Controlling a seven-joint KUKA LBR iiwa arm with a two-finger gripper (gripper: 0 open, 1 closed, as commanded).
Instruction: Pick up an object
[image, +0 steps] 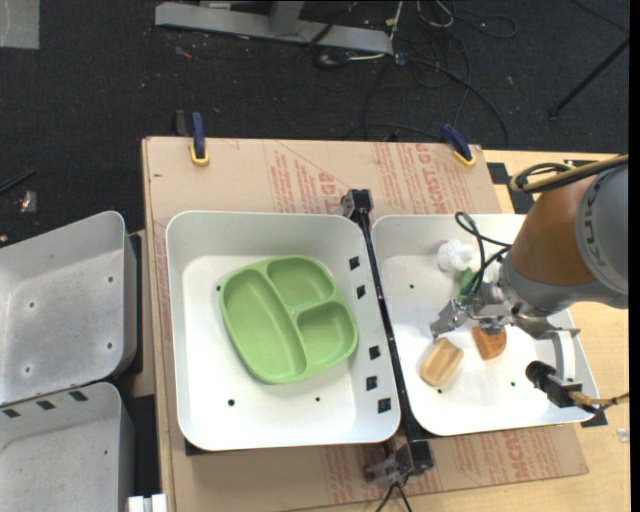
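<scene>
My gripper (476, 314) hangs low over the middle of the right bin (420, 410), with the arm reaching in from the right. Just below it is a small orange-brown block (490, 343), partly covered by the gripper; whether they touch is unclear. A tan, bread-like piece (440, 362) lies a little to the left of the block on the bin floor. Behind the gripper are a white crumpled thing (455, 255) and a small green thing (468, 283), the green one partly hidden by cables.
The left bin (200, 400) holds a green divided plate (288, 317). A black divider (380, 320) runs between the two bins. Grey trays (60, 300) lie off the bench to the left.
</scene>
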